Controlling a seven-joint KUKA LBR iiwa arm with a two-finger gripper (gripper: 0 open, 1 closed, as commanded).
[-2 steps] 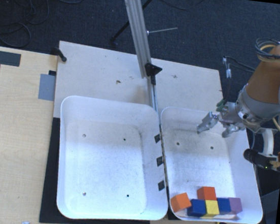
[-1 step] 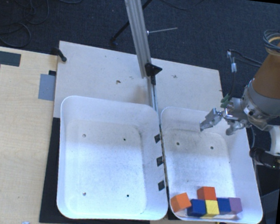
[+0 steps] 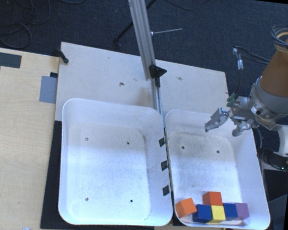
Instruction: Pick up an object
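Six small blocks huddle in the right bin [image 3: 255, 168], down in its corner at about five o'clock from the bin's middle. An orange block [image 3: 186, 206] lies at the nine o'clock end of the cluster, turned a little so that one corner points toward seven o'clock. A red-orange block [image 3: 212, 198] sits at the cluster's twelve o'clock side. Below it a dark blue block [image 3: 203, 214], a yellow block [image 3: 218, 213], another blue block [image 3: 230, 210] and a purple block [image 3: 242, 209] stand in a row, each touching the next. The row's long axis runs from roughly eight o'clock up toward two o'clock, along the bin's near wall. The cluster touches or nearly touches that wall.

The arm [image 3: 283, 67] enters from three o'clock, its orange band above a grey wrist, and leans down toward nine o'clock over the far rim of the right bin. The hand [image 3: 226, 123] hangs at about twelve o'clock from the bin's middle, well apart from the blocks. Its two grey fingers [image 3: 215, 120] are spread apart with nothing between them, one pointing down toward eight o'clock and the other toward six.

The left bin [image 3: 73, 129] lies beside the right one at nine o'clock, the two rims meeting along a line of black clips. Both bins rest on the desk [image 3: 4, 135], pale wood at nine o'clock.
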